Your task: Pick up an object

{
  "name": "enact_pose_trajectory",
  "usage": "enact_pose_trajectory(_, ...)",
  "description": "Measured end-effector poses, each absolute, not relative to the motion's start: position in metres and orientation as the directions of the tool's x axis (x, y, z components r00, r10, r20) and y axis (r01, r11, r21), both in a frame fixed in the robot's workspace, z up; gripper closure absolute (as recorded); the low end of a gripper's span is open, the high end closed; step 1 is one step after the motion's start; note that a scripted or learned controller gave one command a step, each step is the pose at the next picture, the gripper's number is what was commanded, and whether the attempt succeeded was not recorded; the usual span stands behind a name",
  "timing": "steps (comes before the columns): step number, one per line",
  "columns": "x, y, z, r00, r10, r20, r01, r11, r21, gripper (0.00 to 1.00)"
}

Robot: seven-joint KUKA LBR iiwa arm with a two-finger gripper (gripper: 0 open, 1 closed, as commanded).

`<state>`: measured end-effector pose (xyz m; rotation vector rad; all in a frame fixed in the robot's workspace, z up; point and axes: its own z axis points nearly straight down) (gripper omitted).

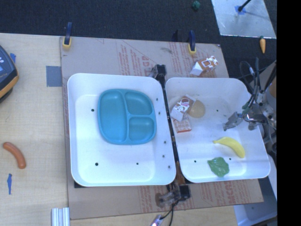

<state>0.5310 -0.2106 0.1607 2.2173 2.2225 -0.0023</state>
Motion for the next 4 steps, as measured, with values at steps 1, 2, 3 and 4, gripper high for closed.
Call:
enact_pose_trajectory(1, 0.509, -0.212, 0.135, -0.005, 1.0, 0.0, 1.0, 0.005, -0.003, 0.0)
enact_pose_trajectory(2, 0.518, -0.212, 0.124, -0.005, 1.0, -0.001, 1.0, 0.005, -0.001, 0.0)
enact_pose_trajectory(3, 0.518, -0.213, 0.134, -0.008, 1.0, -0.003, 1.0, 0.008, -0.002, 1.0)
enact_pose_trajectory(4, 0.518, -0.213, 0.134, -0.008, 1.0, -0.003, 1.0, 0.008, -0.002, 0.0)
